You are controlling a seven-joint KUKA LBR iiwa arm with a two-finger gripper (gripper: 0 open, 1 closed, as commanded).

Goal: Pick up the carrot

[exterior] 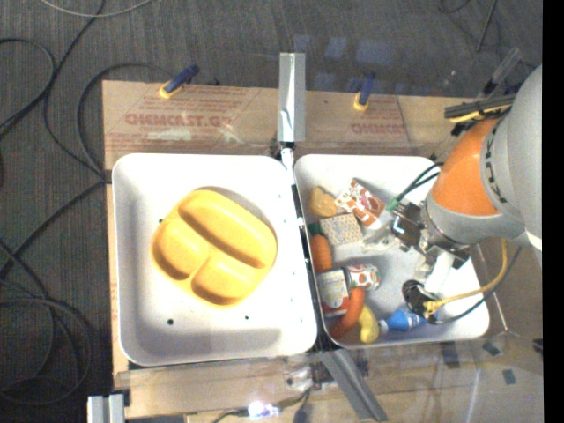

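Observation:
The carrot (322,253), a short orange piece with a bit of green at its upper end, lies along the left wall of the right bin (458,329). My gripper (398,225) hangs over the middle of that bin, to the right of the carrot and apart from it, beside a beige waffle-like block (341,230). The grey wrist and the orange band (465,183) hide the bin's right part. Nothing shows between the fingers.
Around the carrot lie a red-and-white carton (363,203), a tan round piece (322,203), a red can (332,290), a small white can (363,278), an orange-red stick (353,306), a yellow fruit (368,329) and a blue item (402,322). A yellow divided plate (214,245) lies in the left bin (132,324).

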